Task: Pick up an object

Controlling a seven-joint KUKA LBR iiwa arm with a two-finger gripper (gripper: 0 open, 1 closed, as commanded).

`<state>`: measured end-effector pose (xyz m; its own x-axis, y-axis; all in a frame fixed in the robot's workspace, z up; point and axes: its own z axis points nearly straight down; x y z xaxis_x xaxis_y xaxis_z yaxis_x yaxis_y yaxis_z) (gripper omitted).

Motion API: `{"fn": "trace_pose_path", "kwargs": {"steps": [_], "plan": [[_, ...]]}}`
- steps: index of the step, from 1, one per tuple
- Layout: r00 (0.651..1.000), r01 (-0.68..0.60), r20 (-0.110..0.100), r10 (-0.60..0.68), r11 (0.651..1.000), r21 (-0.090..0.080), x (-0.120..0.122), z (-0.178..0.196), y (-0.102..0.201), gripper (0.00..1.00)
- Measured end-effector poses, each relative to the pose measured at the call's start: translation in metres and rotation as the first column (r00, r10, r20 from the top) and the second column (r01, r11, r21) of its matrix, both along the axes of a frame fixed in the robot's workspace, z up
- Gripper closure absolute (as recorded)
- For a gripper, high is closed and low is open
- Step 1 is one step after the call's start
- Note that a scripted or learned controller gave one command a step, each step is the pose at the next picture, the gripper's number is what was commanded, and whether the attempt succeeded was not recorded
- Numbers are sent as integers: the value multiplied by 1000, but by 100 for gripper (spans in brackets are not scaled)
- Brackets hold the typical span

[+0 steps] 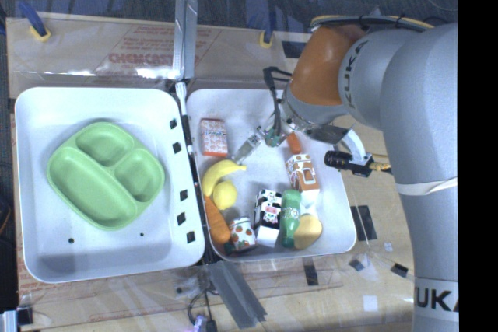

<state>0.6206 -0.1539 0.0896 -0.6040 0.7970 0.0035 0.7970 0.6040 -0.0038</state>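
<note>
The grey arm [405, 89] took up most of the right side of the bench, its orange band [323, 66] bent low over the right-hand bin [233, 101]. From where I stood the gripper [268, 138] hung just inside that bin's upper middle, above bare white floor, between a small orange-and-white packet [213, 137] and a slim orange piece [294, 142]. Nothing sat between its fingers that I could make out, and whether they stood apart or together I could not tell.

The left bin [39, 245] was the emptier of the two, holding one large green divided plate [106, 173] lying flat, nothing in its three wells.

The right bin carried all the small stuff, crowded toward its near end: a banana [218, 172] with a lemon [225, 193] touching it, a carrot [217, 221] along the left wall, a little carton [302, 172] on the right side, a black-and-white cow-patterned box [268, 209], a green bottle [290, 215], a yellowish rounded piece [308, 229] and a small red-and-white can [242, 234] by the front rim.

Any of these would do. They looked to me like toy food: light, stiff, likely smooth and a bit slippery, not fragile. The packet seemed the easiest take, lying apart from the heap with clear floor round it; I would pinch it across its short sides. The banana's curve and the lemon's roundness might let them squirt out of a two-finger pinch.
</note>
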Motion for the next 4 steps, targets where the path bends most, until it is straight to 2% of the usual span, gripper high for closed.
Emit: {"fn": "trace_pose_path", "kwargs": {"steps": [1, 2, 3, 4], "plan": [[1000, -6, 3, 6, 1000, 0, 22, 56, -31, 0], [990, -140, 0, 140, 990, 1, -5, 105, 14, 0], [999, -34, -1, 34, 999, 1, -34, 22, -45, 0], [1000, -5, 0, 5, 1000, 0, 6, -1, -7, 0]]}}
